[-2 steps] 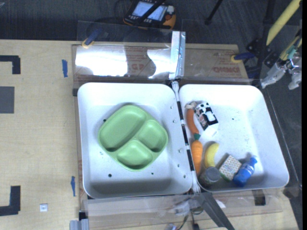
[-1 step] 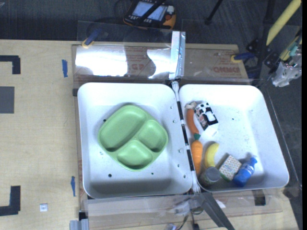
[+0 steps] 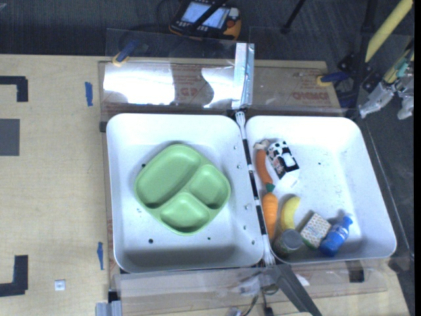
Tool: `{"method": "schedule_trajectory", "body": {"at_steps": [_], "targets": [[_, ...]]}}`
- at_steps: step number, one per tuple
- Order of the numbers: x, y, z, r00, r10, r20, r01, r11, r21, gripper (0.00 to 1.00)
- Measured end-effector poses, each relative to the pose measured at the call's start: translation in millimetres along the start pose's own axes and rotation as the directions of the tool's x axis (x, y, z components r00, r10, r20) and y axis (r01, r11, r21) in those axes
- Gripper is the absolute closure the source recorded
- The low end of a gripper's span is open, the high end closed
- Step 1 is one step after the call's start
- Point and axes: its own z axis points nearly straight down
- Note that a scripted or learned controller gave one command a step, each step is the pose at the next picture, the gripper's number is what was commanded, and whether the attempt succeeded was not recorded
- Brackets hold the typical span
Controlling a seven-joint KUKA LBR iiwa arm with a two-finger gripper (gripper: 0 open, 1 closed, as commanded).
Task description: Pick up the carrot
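The carrot is bright orange and lies lengthwise against the left wall of the right bin, towards its front. The gripper is a pale, blurred shape beyond the right bin's far right corner, outside the bin and well away from the carrot. Nothing is seen held in it.
Around the carrot lie a darker orange sausage-like piece, a black and white carton, a yellow fruit, a grey can, a patterned box and a blue bottle. The left bin holds a green divided plate.
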Motion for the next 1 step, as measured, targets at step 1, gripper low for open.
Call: {"method": "schedule_trajectory", "body": {"at_steps": [1], "targets": [[0.8, 1.4, -11.2, 1.000, -0.003, 0.004, 0.003, 1.000, -0.005, 1.00]]}}
